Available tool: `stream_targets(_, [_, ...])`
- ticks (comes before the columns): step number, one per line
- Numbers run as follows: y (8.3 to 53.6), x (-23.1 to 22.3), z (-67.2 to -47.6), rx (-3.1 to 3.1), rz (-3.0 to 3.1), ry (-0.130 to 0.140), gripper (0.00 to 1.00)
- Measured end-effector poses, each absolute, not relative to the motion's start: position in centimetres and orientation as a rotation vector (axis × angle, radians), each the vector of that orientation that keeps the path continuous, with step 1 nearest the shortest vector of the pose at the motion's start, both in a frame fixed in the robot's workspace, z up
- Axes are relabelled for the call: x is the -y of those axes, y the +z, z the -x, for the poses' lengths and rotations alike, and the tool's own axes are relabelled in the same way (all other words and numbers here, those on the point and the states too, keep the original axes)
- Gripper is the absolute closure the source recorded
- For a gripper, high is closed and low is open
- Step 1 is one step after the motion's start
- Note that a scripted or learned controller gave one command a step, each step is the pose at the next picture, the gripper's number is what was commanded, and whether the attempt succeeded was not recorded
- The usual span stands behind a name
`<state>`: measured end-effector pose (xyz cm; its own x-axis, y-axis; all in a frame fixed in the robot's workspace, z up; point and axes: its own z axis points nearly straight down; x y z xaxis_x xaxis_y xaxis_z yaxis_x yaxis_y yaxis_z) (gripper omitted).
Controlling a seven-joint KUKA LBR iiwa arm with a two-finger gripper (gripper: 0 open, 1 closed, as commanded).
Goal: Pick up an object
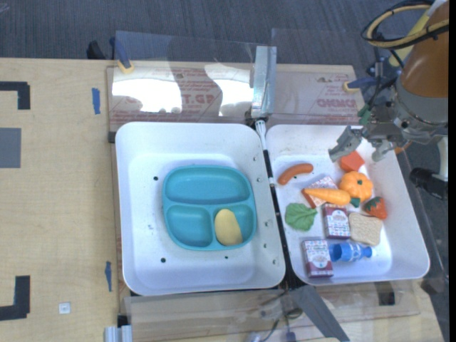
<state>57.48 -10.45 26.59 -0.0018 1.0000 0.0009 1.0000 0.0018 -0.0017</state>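
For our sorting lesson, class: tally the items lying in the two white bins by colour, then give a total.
Orange or red: 5, sausage, carrot, pumpkin, red-orange block, strawberry
Green: 1, leaf
Yellow: 1, potato-like piece
Teal: 1, divided plate
Blue: 1, bottle
Tan: 1, bread slice
Dark red: 2, boxes
Total: 12
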Motion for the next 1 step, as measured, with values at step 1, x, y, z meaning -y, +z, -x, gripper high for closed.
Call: stream_targets(1, [11.32, 11.15, -59.03, 2.278, 2.147, 0.012, 0.0])
